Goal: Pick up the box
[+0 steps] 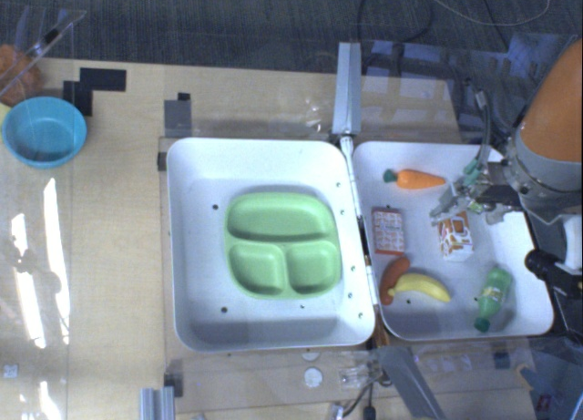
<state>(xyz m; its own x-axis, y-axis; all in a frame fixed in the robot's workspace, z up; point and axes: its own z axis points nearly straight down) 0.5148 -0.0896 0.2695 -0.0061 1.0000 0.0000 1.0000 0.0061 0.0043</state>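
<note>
One green bottle [492,298], one banana [421,287], one sausage [393,274], one carrot [415,179]; two boxes: flat red [388,230], small carton [455,236]. Pincer [466,198] above carton, grip state unclear.

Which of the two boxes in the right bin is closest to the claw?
The small carton, standing right under the claw. The flat red box lies farther left, near the divider.

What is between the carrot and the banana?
In the camera view, a flat red-and-white packet lies between the carrot and the banana, slightly left.
</note>
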